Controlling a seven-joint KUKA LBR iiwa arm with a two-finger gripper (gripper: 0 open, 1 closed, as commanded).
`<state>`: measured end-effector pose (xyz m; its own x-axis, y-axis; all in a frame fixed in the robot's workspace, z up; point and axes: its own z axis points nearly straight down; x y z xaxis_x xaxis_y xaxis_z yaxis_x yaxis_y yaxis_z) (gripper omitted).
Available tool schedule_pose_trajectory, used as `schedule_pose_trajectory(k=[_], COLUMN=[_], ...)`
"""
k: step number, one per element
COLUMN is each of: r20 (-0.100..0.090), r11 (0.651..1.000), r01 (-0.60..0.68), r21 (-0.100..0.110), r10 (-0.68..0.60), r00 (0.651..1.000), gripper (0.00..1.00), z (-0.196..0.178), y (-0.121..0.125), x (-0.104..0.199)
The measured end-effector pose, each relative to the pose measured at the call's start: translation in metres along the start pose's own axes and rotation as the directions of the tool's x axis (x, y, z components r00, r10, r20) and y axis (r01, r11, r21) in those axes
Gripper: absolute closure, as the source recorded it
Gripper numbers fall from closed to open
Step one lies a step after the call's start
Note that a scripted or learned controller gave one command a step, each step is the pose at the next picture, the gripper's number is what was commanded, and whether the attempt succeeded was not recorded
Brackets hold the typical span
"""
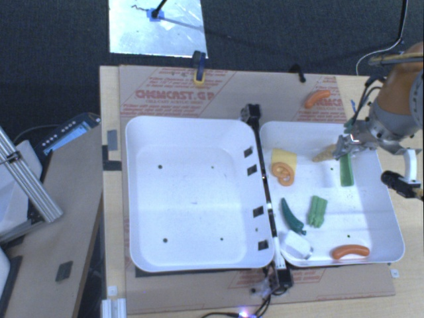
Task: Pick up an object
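Nearest us in the right bin (396, 242): 1 sausage (350, 251), 1 white piece (296, 247), 2 green bits (317, 211), 1 dark green pepper (291, 216), 1 yellow wedge (284, 159), 1 orange ring (283, 172). Gripper (346, 152) clasps a green stick (346, 169). 2nd sausage (317, 99) lies outside on the board (172, 91).

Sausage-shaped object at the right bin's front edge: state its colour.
Orange; the sausage-shaped object shows clearly in the camera view.

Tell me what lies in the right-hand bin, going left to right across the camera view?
Yellow block with an orange ring, dark green piece, light green piece, long green piece under the robot's hand, orange sausage shape.
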<state>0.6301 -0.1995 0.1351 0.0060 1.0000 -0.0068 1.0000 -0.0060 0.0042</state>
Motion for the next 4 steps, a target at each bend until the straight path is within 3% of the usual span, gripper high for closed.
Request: schedule_pose_trajectory(k=[1,2,3,4], r20=[-0.011,-0.009,-0.001,-0.005], r11=[1.0,1.0,1.0,1.0], r01=[0.013,0.005,0.014,0.015], r21=[0.01,0.01,-0.013,-0.013], r10=[-0.013,-0.005,-0.015,-0.015], r00=[1.0,1.0,1.0,1.0], gripper=[1.0,1.0,1.0,1.0], z=[0.053,0.05,0.048,-0.07], y=[-0.041,-0.121,0.023,0.043], x=[0.065,0.07,0.044,0.083])
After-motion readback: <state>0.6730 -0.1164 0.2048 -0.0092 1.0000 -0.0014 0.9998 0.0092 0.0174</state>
